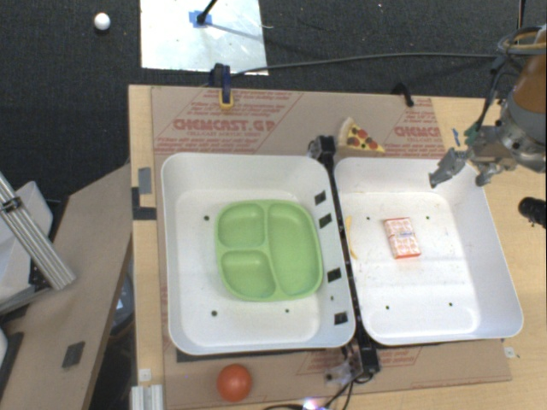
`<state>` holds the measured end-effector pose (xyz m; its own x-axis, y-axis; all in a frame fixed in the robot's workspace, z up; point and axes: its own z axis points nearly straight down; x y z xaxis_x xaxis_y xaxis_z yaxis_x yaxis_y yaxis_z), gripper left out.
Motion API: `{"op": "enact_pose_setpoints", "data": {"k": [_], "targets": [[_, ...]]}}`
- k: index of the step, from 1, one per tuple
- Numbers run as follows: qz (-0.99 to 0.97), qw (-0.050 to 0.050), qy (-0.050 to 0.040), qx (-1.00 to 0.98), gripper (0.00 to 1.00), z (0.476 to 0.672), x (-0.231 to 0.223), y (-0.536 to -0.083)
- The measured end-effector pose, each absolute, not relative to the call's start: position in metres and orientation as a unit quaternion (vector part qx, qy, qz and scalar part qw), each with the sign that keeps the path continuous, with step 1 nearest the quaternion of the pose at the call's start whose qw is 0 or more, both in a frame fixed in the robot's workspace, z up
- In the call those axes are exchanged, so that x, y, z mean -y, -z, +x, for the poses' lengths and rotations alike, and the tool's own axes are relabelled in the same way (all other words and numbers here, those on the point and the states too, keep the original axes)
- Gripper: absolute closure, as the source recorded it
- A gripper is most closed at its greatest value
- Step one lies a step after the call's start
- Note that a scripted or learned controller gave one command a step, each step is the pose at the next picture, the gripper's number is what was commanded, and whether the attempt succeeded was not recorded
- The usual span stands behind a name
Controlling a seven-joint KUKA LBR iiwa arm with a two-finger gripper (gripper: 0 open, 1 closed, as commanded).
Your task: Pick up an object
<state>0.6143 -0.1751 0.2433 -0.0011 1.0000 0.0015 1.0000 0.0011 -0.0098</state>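
Hovering over the right bin's (500, 254) far corner, the gripper (466, 167) is seen spread open, nothing held, box (402, 237) apart.

Glossy plastic green tray (269, 249), matt cardboard sheet (256, 122).

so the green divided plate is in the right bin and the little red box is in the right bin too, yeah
Not quite. The camera view shows the green divided plate in the left bin, not the right. The little red box is indeed in the right bin.
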Motion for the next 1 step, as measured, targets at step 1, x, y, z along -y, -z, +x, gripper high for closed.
{"op": "enact_pose_setpoints", "data": {"k": [1], "targets": [[-0.706, -0.001, 0.0003, 0.708, 0.0, 0.6166, 0.1746, -0.2506]]}}
